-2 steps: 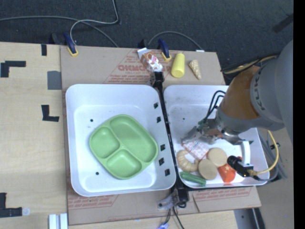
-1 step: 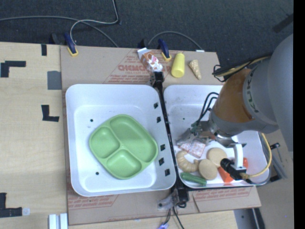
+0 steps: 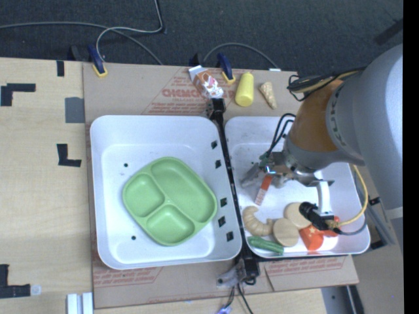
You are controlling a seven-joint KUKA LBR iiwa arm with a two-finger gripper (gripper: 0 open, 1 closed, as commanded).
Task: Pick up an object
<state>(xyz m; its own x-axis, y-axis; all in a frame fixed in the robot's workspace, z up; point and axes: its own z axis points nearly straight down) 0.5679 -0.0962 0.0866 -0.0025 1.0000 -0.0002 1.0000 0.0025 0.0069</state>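
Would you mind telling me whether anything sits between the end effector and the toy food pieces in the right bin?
Nothing visible does. The end effector hangs in the right bin, with a thin orange stick at its tip. The croissant and round cookie lie just below in the view, with bare white floor between.

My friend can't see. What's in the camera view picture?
A grey robot arm's gripper reaches into the right bin, just above a small orange stick, with toy foods nearby. A green divided plate lies in the left bin.
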